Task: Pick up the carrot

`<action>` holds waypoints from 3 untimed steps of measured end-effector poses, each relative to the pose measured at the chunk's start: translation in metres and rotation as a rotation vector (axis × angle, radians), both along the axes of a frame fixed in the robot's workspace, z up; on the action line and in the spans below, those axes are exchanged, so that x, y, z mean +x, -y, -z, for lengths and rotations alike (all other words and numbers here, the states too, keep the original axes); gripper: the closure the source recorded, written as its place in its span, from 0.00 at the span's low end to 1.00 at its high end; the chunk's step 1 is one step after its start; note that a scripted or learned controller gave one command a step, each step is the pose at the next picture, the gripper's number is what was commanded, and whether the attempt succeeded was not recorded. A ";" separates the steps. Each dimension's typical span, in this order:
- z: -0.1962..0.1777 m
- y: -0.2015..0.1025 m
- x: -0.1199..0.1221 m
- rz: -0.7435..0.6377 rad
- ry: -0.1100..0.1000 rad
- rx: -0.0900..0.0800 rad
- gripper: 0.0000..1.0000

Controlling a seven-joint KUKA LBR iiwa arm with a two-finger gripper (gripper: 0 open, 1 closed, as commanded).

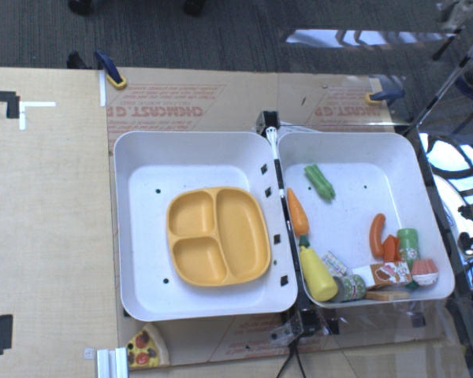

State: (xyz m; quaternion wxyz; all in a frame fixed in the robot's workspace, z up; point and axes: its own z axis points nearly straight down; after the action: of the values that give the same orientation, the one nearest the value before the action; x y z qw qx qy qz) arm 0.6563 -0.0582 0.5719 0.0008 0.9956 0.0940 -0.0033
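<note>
The carrot (297, 213) is orange with a green stub at its near end. It lies lengthwise against the left wall of the right bin (402, 152), just above a yellow squeeze bottle (317, 276). No arm or gripper reaches over the bins at this moment.
The left bin (134, 211) holds a yellow divided plate (218, 235). In the right bin lie a green pickle (319, 182), a red-orange sausage (377, 235), a green can (407, 244) and several small food packets along the near wall. A toy pizza slice (144, 350) lies outside, at the front.
</note>
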 end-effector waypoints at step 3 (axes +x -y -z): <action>-0.008 0.000 0.001 0.000 -0.001 0.000 0.00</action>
State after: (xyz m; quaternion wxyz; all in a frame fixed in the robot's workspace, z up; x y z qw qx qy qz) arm 0.6570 -0.0584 0.5803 0.0007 0.9956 0.0940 -0.0036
